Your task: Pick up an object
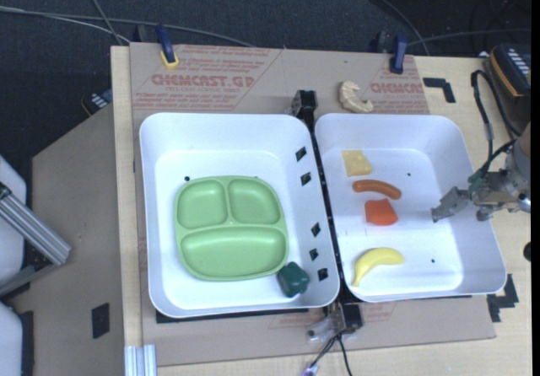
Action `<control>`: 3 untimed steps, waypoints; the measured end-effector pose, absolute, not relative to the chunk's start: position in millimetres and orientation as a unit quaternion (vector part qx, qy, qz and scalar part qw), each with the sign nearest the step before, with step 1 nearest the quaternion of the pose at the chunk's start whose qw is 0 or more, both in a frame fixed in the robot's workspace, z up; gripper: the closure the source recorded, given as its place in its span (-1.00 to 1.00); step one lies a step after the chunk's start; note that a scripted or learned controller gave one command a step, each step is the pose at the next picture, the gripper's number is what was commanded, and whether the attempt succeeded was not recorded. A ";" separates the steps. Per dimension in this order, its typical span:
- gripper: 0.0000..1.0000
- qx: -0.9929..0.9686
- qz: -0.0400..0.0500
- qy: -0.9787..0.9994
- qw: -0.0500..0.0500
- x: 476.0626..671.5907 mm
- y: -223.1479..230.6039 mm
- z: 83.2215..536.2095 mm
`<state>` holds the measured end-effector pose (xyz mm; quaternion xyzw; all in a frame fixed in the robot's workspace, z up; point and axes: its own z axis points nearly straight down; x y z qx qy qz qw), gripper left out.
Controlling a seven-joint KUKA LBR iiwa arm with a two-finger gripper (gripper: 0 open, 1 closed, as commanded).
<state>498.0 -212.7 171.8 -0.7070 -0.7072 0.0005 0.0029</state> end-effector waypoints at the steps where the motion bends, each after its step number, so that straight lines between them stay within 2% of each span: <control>1: -1.00 -0.707 0.001 -0.707 0.003 496.1 -206.6 110.3; 2: 1.00 -0.707 -0.001 -0.707 0.000 497.4 -207.7 124.6; 3: 1.00 -0.707 -0.001 -0.708 -0.003 498.7 -206.5 188.9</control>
